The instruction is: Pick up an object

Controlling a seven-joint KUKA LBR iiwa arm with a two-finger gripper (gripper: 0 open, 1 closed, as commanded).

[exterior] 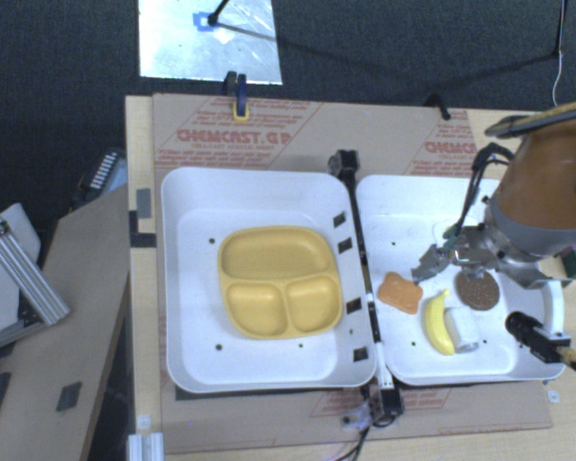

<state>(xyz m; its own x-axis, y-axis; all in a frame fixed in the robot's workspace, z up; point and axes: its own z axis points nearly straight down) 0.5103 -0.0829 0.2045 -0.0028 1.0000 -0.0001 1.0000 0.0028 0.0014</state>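
The pincer (440, 260) hangs with fingers apart and nothing between them, just above an orange piece (400, 293) beside a banana (439, 323); dropping straight down, centred, would likely grip best.

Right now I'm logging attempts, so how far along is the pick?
Done: the arm has reached over the right bin, with the gripper low above its floor. In hand: nothing seen between the fingers; the orange piece, banana and brown disc all lie in that bin. Left: close on one object and lift it. The yellow divided plate sits in the left bin.
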